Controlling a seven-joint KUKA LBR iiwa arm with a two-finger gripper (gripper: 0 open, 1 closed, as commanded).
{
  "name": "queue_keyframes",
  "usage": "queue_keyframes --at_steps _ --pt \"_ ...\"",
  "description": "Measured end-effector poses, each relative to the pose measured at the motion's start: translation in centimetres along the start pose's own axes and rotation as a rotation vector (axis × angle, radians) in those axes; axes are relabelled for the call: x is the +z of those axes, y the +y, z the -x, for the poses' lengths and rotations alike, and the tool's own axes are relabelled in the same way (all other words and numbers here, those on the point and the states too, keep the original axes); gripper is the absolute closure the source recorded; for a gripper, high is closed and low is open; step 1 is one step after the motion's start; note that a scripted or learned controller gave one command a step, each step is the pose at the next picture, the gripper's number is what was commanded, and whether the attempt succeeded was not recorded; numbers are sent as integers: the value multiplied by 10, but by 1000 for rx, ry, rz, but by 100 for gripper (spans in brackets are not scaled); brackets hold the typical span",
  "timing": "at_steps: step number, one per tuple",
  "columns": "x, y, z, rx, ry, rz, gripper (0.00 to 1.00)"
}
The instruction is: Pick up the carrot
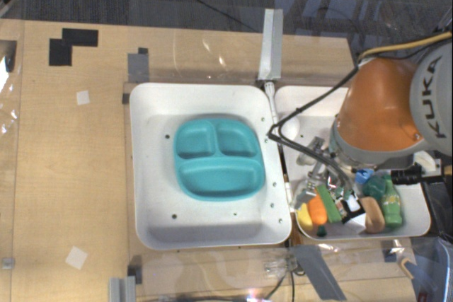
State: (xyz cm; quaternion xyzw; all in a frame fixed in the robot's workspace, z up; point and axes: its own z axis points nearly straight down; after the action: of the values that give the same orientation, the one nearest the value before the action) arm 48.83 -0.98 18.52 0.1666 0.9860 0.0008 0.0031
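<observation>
The carrot (318,211), small and orange, lies near the front left corner of the right bin (304,104). A yellow piece (304,215) touches its left side and a green piece (330,196) lies along its right. My gripper (325,189) hangs low over this cluster, just above and behind the carrot, under the arm's orange band (379,106). The wrist and its cables hide much of the bin's middle.
A brown bread-like piece (373,215) and dark green toys (383,192) lie to the right in the same bin. The left bin (148,152) holds a teal divided plate (219,158). A metal divider post (271,46) stands between the bins at the back.
</observation>
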Motion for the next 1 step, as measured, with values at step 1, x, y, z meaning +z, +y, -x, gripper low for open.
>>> queue_keyframes --at_steps 1 --pt "0 0 0 0 0 0 0"
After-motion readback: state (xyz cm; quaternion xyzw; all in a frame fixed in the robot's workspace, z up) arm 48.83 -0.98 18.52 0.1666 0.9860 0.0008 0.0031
